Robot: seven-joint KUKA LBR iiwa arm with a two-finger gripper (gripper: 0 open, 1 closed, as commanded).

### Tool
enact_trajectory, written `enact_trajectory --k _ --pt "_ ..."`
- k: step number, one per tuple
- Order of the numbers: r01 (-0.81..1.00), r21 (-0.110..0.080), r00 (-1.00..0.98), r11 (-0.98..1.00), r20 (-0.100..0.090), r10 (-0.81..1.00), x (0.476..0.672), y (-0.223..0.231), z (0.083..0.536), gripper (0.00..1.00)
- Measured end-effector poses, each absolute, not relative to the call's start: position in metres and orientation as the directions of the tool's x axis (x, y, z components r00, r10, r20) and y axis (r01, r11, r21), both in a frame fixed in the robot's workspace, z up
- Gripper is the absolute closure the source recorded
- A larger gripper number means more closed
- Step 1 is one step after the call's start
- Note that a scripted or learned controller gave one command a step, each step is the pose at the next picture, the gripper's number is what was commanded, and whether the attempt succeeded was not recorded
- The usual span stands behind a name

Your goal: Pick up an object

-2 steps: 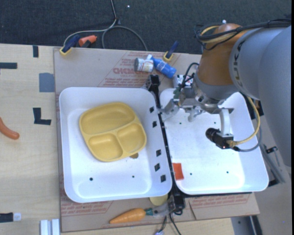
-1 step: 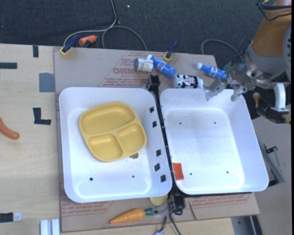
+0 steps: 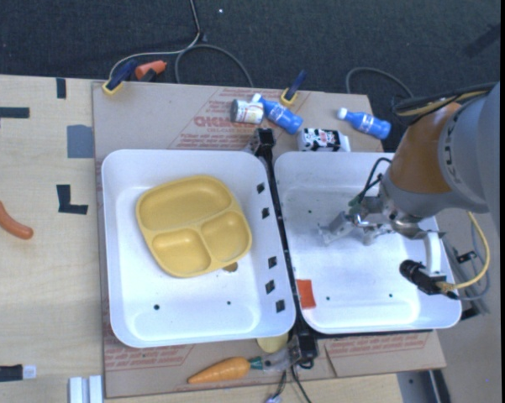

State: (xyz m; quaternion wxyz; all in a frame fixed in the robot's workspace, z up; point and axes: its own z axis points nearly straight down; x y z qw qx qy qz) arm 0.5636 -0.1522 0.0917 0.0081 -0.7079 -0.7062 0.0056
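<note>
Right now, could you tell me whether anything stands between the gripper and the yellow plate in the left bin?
Yes. The gripper hovers low in the right bin, while the yellow divided plate lies in the left bin. The two bins' adjoining rims, with black clips along them, run between the two. Nothing lies on the plate.

A toy carrot (image 3: 220, 369) lies below the left bin (image 3: 118, 225).

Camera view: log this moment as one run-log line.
arm: over right white bin | end effector: low in the bin, nothing seen held | yellow divided plastic plate: left white bin
</note>
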Motion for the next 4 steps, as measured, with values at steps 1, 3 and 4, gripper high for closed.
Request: enact_trajectory --k 1,3,4 --pt "1.0 0.003 -0.006 0.006 -0.003 1.0 0.614 -0.093 0.086 0.0" --pt "1.0 -0.001 -0.001 0.001 -0.001 1.0 0.668 -0.095 0.085 0.0" --pt "1.0 0.007 -0.008 0.008 0.003 1.0 0.631 -0.022 0.192 0.0"
